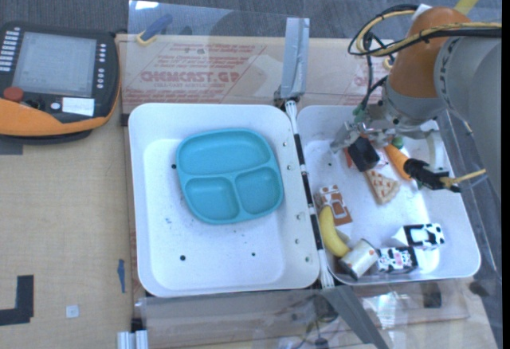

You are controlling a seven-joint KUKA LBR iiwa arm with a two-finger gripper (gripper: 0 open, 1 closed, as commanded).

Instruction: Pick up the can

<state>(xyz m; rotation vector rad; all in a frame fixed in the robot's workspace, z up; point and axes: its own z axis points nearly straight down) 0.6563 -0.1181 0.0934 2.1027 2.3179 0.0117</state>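
Note:
The can [359, 258] is a short, pale metallic cylinder lying on its side near the front edge of the right bin [454, 260], touching the lower end of a yellow banana [331, 231]. My gripper [362, 153] hangs over the back part of the same bin, well behind the can and apart from it. Its black tip sits just left of a pizza-slice toy [383, 186] and an orange carrot [398, 159]. Nothing can be seen held in it.
The left bin [151, 180] holds a blue divided plate [229, 174]. Black-and-white cow-patterned toys [410, 248] lie right of the can, and a brown-and-white block [335, 205] sits by the banana. A teach pendant [56, 80] rests at far left.

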